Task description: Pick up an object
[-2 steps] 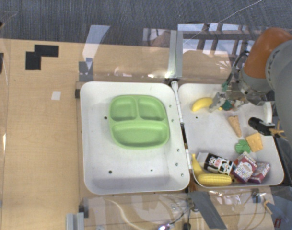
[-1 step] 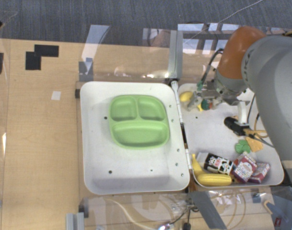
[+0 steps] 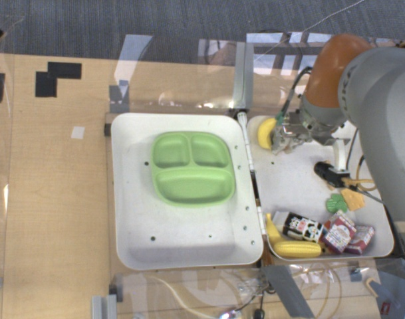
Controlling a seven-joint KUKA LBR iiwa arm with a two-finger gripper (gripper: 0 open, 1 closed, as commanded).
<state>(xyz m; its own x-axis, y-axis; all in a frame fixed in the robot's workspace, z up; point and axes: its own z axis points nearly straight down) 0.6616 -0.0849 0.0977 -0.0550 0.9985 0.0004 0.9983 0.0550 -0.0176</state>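
Nearest me, along the front of the right bin [image 3: 302, 171], lay a yellow banana [image 3: 296, 248], a black-and-white carton [image 3: 302, 227] and red packets [image 3: 345, 234]. Farther back my tool [image 3: 282, 138] hung just beside a yellow toy [image 3: 266, 133]; its state I could not tell. I judged I was approaching; next came closing on it.

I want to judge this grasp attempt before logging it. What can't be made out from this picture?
- Gripper: its fingers sit low beside the banana in the camera view; the wrist above hides their state.
- Right bin: its right side is covered by the arm.
- Small packets at the bin's near corner: labels too small to read.
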